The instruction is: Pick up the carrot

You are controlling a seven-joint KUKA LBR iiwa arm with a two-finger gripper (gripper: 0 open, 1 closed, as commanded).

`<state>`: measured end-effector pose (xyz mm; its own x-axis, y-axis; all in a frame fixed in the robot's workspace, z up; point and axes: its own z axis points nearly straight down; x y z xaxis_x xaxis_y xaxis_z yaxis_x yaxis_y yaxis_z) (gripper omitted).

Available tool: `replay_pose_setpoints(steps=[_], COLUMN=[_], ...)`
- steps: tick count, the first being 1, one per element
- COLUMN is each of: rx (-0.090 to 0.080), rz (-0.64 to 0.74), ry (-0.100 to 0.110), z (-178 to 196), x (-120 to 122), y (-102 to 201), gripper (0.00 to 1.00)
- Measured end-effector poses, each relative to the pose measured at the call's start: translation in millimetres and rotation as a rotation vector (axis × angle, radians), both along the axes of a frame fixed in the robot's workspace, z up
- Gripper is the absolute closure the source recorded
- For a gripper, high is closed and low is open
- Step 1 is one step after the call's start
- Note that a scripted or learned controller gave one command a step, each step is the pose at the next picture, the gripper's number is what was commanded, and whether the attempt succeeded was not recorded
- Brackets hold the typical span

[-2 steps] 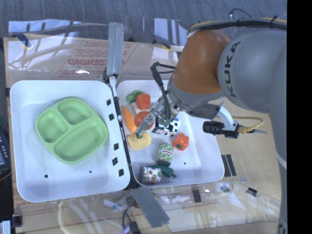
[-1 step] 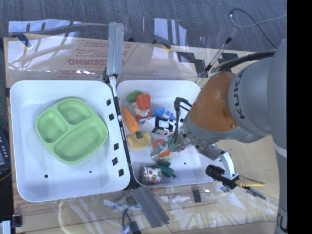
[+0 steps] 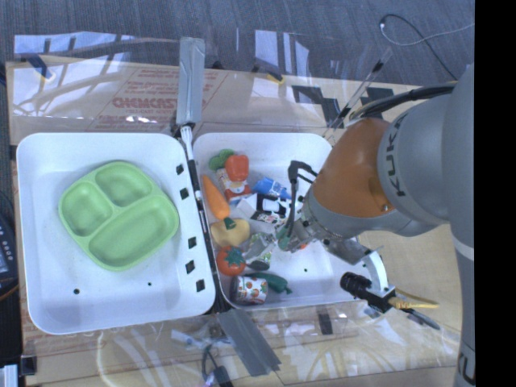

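1. Left of the gripper [image 3: 284,239], close against the left wall of the right bin [image 3: 318,145], lies the carrot [image 3: 214,197], slanted and well apart from the claw.
2. How wide the claw stands cannot be told; the orange wrist hides it, and nothing is seen held.
3. Likely risk: the carrot is hemmed in by a red-capped bottle [image 3: 236,173] just to its right and a yellow fruit [image 3: 229,231] below it, so a descent could catch a neighbour instead.
4. Another risk: the bin wall beside the carrot leaves little room for a finger on that side, so a grasp may slip or knock the rim.
5. The right bin also holds a tomato [image 3: 230,262], a small can [image 3: 251,289] and other clutter directly beside the claw.
6. Far left of the claw, the left bin [image 3: 48,297] holds a green divided plate [image 3: 118,214].
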<state>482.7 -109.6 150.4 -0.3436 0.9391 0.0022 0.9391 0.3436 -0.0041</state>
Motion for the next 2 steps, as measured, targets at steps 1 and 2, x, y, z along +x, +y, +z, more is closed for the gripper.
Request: replay_pose_setpoints(steps=[1,2], rx=[0.000,0.000], rz=[0.150,0.348], ry=[-0.005,-0.005], z=[41.3,40.8], x=[6.8,62.3], y=[37.7,68.1], gripper=[0.00,0.00])
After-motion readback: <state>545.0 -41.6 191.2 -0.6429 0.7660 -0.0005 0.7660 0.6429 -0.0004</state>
